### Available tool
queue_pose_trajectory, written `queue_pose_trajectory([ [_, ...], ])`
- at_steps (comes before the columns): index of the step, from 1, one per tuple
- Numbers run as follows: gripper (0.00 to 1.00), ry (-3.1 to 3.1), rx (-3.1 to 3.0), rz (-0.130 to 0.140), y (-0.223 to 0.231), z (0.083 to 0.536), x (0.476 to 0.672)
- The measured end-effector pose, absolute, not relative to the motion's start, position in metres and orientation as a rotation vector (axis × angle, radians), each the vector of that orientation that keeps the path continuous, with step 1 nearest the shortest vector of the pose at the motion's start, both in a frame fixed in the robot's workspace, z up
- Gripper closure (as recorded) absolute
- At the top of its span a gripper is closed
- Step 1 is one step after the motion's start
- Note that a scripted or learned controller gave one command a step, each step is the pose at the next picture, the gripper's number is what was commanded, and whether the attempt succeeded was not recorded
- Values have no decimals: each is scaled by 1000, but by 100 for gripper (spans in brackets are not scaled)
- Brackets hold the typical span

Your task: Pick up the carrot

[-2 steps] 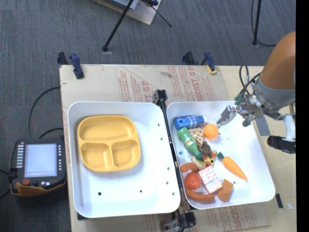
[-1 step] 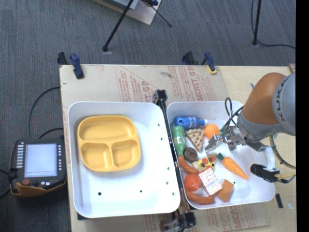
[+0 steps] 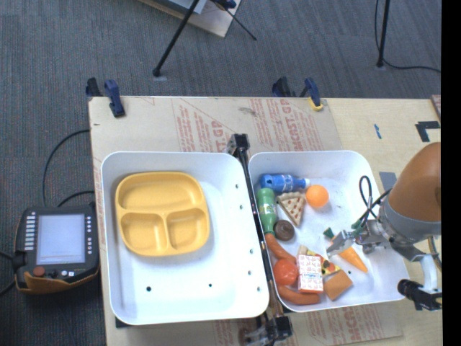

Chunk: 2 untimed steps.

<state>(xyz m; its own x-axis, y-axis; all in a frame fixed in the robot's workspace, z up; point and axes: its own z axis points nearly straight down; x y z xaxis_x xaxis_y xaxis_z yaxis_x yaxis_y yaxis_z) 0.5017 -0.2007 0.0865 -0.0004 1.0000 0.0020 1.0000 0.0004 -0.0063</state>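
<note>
I see my claw [image 3: 344,246] low over the carrot [image 3: 354,259]; its spread I cannot tell. Crowding toys nearby could spoil my grasp.

tool [image 3: 346,245] low in right bin [image 3: 338,161], arm in from the right, orange carrot [image 3: 354,259] right at the tool tip, touching or nearly, can't confirm a grip. toy food clustered along that bin's left side: blue bottle [image 3: 282,182], green bottle [image 3: 266,206], pizza slice [image 3: 292,208], orange ball [image 3: 317,195], red tomato [image 3: 285,271], small carton [image 3: 310,273]. left bin [image 3: 130,294] holds yellow divided tray [image 3: 163,212]. pendant [image 3: 56,249] on floor left of the surface [image 3: 216,121]
</note>
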Motion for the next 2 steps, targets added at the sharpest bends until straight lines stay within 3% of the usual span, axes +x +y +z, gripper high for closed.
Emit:
queue_pose_trajectory([
  [1, 100, -2203, -2230, -1, -202, 96, 502],
  [2, 100, -2004, -2411, 0, -135, 155, 476],
])
